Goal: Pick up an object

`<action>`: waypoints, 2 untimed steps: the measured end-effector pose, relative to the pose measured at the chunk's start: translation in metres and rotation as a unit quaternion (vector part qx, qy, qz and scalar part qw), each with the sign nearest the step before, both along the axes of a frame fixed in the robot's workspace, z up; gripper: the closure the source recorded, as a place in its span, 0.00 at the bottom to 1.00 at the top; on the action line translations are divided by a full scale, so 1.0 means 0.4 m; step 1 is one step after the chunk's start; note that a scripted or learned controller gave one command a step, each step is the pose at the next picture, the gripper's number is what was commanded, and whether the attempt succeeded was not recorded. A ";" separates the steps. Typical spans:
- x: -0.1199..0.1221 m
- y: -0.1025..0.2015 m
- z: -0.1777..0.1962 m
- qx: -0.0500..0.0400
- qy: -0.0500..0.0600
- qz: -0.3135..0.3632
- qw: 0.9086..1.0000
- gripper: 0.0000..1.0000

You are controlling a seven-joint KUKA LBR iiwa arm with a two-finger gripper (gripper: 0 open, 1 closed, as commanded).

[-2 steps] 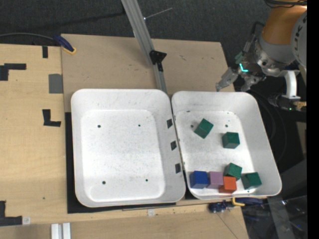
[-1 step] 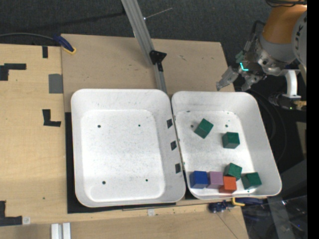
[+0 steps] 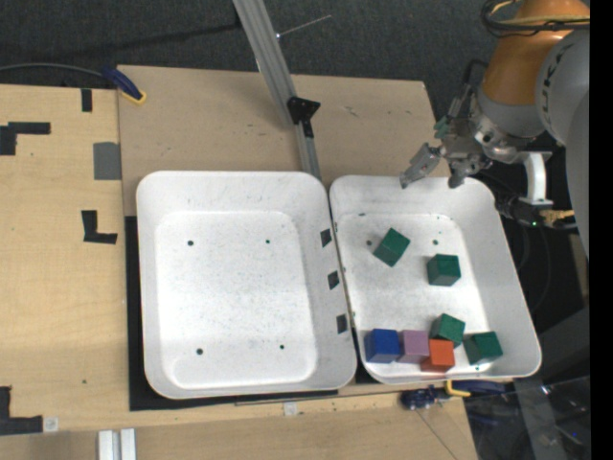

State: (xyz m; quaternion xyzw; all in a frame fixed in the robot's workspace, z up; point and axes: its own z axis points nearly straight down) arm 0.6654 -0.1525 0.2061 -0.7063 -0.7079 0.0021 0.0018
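Pincer (image 3: 437, 172) hangs open, holding nothing; below it sits a green cube (image 3: 391, 247), likely light, rigid, best gripped across flat sides

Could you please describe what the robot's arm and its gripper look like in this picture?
The arm is grey with rounded, bulky segments, and a broad orange band wraps it above the wrist. Thin cables loop over the top of the orange part. The gripper is a small dark metal assembly ending in two slim grey fingers. A white bracket-like piece sits beside it.
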 end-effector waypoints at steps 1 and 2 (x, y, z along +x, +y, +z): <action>0.008 0.015 -0.116 0.000 0.000 0.000 1.000 0.00; -0.008 0.021 -0.277 0.000 0.001 0.000 1.000 0.00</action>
